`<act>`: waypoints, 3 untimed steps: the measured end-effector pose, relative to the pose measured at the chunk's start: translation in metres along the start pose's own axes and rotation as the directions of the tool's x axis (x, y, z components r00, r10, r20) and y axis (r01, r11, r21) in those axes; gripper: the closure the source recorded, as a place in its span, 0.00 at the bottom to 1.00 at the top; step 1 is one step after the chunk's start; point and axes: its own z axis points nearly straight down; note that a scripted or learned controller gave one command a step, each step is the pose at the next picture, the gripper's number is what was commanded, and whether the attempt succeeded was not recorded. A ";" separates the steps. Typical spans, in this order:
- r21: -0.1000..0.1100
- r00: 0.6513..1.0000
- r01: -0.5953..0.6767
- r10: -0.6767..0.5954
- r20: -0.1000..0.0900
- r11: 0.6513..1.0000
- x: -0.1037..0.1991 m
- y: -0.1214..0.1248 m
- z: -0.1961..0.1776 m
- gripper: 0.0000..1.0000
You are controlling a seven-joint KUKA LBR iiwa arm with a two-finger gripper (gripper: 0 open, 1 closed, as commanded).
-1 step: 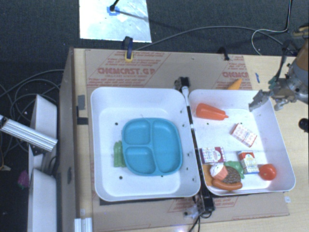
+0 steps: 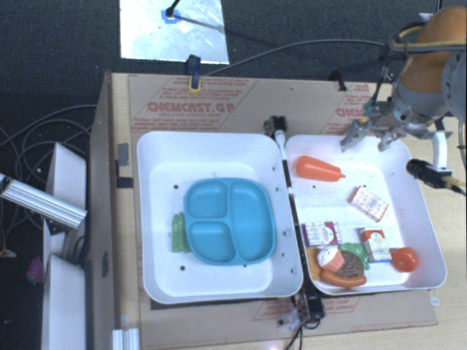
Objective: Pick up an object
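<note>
A: What is catalogued, left to right?

B: Left bin (image 2: 157, 217), well left of the gripper (image 2: 368, 135): a blue tray (image 2: 228, 220) and a green piece (image 2: 179, 233) tucked against the tray's left edge. Right bin (image 2: 430, 250), below the gripper: a carrot (image 2: 318, 169) just below and left of it; a box (image 2: 368, 203) directly below; two cartons (image 2: 321, 233) (image 2: 374, 243), a plate of toy food (image 2: 338, 265) and a tomato (image 2: 404, 258) further below, at the near rim.

A: And the gripper's state?

B: It is seen spread, with nothing between the fingers, poised over the right bin's far rim.

A: What is judged likely to go wrong?

B: Nothing is yet grasped. If a straight descent is made, the rim may be struck. The carrot, being tapered and smooth, may be squeezed out sideways. The box, lying flat, may be missed or pushed along. Among the crowded near-rim items, a neighbour may be nudged or pinched as well.
</note>
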 end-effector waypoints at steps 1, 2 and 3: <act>0.001 1.000 0.000 0.000 -0.001 1.000 0.047 0.010 0.044 0.00; -0.017 1.000 0.001 -0.001 0.001 1.000 0.055 0.016 0.080 0.00; 0.000 1.000 -0.004 0.004 0.001 1.000 0.038 0.010 0.109 0.00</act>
